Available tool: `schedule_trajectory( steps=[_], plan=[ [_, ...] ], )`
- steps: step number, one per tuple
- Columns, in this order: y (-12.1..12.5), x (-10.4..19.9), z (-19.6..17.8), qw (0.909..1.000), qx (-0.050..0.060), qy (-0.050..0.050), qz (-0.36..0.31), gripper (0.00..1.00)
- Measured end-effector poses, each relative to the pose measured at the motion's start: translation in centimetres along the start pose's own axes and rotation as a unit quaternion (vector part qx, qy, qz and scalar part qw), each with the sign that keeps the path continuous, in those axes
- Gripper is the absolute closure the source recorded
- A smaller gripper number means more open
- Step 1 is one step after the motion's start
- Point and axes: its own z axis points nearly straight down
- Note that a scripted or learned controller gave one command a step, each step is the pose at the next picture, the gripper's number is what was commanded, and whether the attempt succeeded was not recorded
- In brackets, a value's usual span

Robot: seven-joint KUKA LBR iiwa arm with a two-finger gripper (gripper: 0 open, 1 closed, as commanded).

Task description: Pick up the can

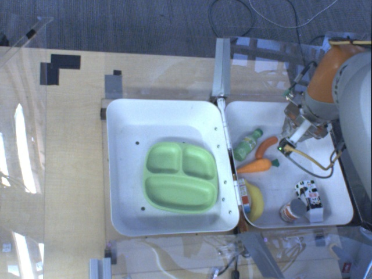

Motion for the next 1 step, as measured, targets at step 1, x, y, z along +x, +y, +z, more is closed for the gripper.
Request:
schedule_trajectory(
  steps=[1],
  plan=[
    [1.73, 1.82, 0.34, 0.9859, -0.001, 0.001, 0.167, 1.00]
  ],
)
